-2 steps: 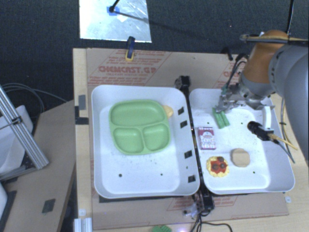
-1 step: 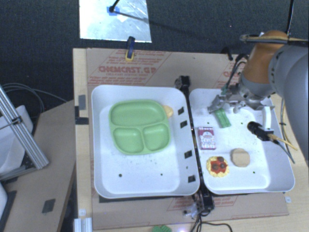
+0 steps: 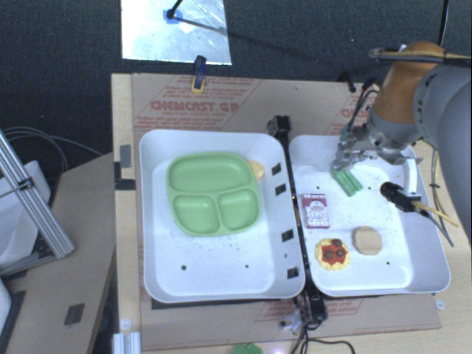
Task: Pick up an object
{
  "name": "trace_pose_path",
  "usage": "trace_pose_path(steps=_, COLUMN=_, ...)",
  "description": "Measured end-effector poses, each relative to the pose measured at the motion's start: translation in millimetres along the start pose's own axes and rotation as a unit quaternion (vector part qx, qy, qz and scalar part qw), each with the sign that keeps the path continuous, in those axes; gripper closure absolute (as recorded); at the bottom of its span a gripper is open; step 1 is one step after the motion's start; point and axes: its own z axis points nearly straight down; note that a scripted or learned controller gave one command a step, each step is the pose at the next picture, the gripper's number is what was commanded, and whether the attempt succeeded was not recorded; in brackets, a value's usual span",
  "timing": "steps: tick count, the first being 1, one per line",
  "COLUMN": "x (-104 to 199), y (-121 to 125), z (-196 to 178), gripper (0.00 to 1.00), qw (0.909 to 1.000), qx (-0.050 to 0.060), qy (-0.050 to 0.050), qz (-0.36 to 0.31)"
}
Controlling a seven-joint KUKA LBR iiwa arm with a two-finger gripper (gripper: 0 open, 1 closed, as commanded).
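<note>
In the right-hand white bin (image 3: 385,273), upper right of the frame, the gripper (image 3: 352,154) hangs just above a small green ridged plastic block (image 3: 345,181), seemingly light and stiff, best pinched across its narrow sides; I cannot tell whether the jaws are parted.

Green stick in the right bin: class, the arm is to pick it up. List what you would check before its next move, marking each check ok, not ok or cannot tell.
1. The gripper is over the right bin, at the upper end of the green stick: ok.
2. The green stick lies flat on the bin floor: ok.
3. The stick is apart from the red packet: ok.
4. The toy pizza and the bun lie well away from the stick: ok.
5. The gripper touches the stick: cannot tell.
6. The green plate sits in the left bin, out of the way: ok.
</note>
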Motion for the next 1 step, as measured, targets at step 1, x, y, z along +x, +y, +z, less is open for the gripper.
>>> trace_pose_path(steps=1, x=0.0, y=-0.1, z=0.3, gripper=0.00, qw=1.0000, qx=0.000, qy=0.000, qz=0.000)
